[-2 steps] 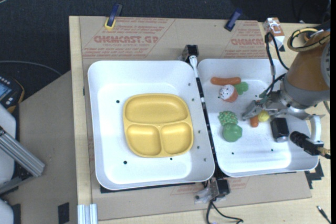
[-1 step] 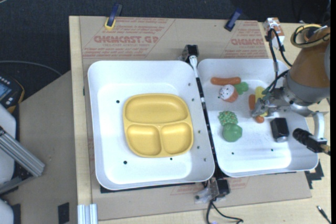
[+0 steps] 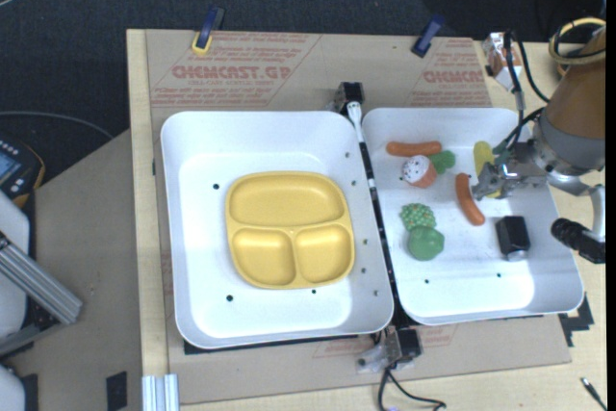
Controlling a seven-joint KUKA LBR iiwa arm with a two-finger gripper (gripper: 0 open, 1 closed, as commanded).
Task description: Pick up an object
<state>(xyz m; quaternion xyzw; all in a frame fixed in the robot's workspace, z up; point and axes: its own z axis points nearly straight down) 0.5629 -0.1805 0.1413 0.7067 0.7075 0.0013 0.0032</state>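
The right bin (image 3: 539,289) holds several toy foods. A red sausage (image 3: 471,203) lies near its middle right, and a yellow piece (image 3: 482,153) lies above it. An orange sausage (image 3: 414,148), a white speckled piece (image 3: 416,171) and a small green piece (image 3: 443,161) sit at the back. A knobbly green piece (image 3: 418,216), a round green piece (image 3: 425,244) and a black block (image 3: 512,237) lie nearer the front. My gripper (image 3: 488,182) hangs low over the right side of this bin, just beside the red sausage's upper end and below the yellow piece.
The left bin (image 3: 192,294) carries a yellow divided plate (image 3: 289,228). A black divider with clips runs between the bins (image 3: 371,207). The arm (image 3: 577,125) comes in over the right bin's far right rim. A dark part (image 3: 577,240) sticks out at that bin's right edge.
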